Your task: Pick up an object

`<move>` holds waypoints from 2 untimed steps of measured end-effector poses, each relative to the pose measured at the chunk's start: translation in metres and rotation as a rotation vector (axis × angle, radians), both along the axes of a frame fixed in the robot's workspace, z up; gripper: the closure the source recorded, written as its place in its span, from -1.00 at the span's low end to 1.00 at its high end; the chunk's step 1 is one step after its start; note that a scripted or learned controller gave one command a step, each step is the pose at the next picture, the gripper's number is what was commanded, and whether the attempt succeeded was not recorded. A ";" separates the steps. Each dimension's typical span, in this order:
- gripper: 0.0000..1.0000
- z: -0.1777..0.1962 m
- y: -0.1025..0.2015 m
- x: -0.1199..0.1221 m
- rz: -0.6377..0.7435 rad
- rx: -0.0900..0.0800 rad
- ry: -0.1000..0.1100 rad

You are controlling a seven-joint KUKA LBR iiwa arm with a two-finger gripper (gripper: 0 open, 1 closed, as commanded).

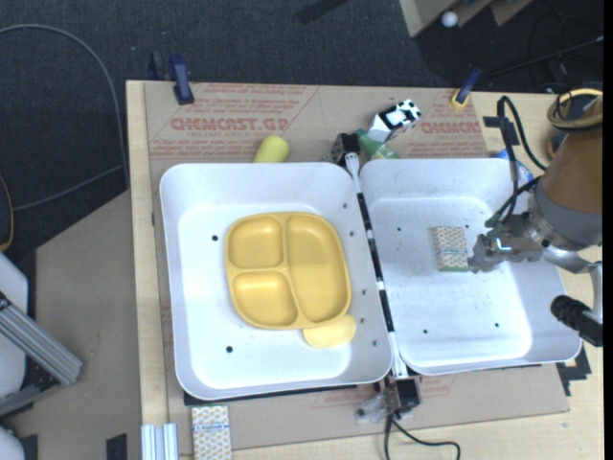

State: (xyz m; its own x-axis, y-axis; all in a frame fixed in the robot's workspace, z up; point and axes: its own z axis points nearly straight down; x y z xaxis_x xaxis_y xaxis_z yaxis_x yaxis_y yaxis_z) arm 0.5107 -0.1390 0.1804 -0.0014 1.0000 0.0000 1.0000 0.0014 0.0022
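I am lowering my pincer (482, 249) into the right bin (498, 329), just beside the small patterned packet (450, 246). Packet lying flat on the bin floor, not lifted. Grasp and lift are left to do.

Bench (144, 257) bearing two white bins (192, 257)

Dark carpet-like floor (77, 27) around a cardboard-topped bench (230, 113), evenly lit.
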 end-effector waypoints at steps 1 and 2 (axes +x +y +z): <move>-1.00 -0.001 0.000 -0.001 -0.001 0.000 0.001; -1.00 -0.092 0.034 0.062 0.000 -0.002 -0.008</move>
